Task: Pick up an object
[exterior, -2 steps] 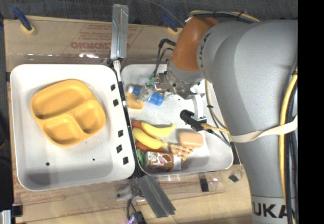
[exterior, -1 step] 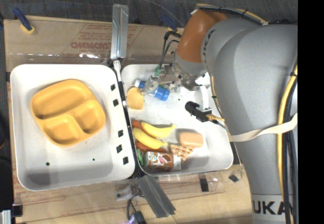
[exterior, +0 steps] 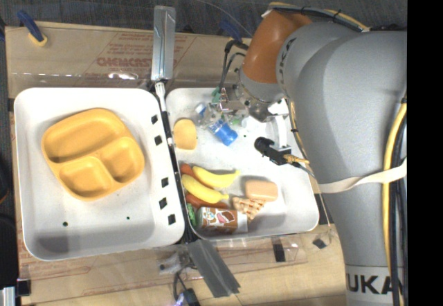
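Camera view showed the pincer (exterior: 220, 109) low in the right bin (exterior: 304, 187), at a blue-capped object (exterior: 223, 130); whether it gripped could not be told. Bananas (exterior: 208, 184), a yellow ball (exterior: 185, 134) and a snack packet (exterior: 218, 219) lay nearby. A yellow divided tray (exterior: 91, 152) sat in the left bin (exterior: 41, 228).

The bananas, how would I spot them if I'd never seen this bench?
Find the right-hand bin, the crowded one under the grey arm. Along its left wall, below a round pale orange piece, lie the bananas, two together. Their long curved yellow shape marks them out from the brown packet just below.
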Robot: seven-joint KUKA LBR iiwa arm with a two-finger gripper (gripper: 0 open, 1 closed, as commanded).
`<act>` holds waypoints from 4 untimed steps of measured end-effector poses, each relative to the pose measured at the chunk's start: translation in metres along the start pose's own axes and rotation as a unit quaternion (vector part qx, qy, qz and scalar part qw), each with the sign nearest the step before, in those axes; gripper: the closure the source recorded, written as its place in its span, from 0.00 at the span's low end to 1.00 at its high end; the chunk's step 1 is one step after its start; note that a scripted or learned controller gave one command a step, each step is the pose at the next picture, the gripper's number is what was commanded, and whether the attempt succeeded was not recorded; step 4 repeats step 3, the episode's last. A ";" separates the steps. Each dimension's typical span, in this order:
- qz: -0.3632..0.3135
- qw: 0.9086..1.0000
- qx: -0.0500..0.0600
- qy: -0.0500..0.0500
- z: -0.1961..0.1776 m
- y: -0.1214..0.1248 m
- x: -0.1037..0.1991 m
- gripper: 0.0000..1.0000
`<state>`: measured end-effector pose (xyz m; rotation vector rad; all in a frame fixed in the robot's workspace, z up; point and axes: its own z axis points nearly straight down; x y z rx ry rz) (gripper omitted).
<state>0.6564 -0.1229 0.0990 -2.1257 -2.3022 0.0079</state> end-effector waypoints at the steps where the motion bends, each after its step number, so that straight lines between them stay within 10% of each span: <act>1: 0.000 1.000 0.000 0.000 0.000 0.000 0.000 0.00; 2: -0.002 1.000 0.001 0.000 -0.009 0.000 0.001 1.00; 3: 0.048 0.999 -0.006 0.000 -0.095 0.008 0.085 1.00; 4: 0.048 0.999 -0.006 0.000 -0.095 0.008 0.085 1.00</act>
